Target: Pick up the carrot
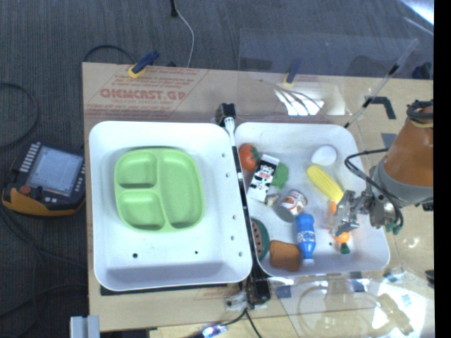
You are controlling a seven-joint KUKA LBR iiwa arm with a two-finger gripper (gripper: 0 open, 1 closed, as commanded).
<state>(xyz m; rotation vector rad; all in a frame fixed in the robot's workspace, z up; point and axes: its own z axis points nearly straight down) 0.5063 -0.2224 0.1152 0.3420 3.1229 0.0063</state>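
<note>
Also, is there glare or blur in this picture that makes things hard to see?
Camera view: bright window glare on the clear sheet behind the right bin; more at the top right corner. The tool near the carrot looks slightly soft; the green plate is evenly lit.

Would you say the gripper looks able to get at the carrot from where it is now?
Probably yes. The gripper hangs in the right bin just above the carrot, which lies near the bin's right wall. The blue bottle sits apart to the left, so nothing seems to block the approach.
</note>
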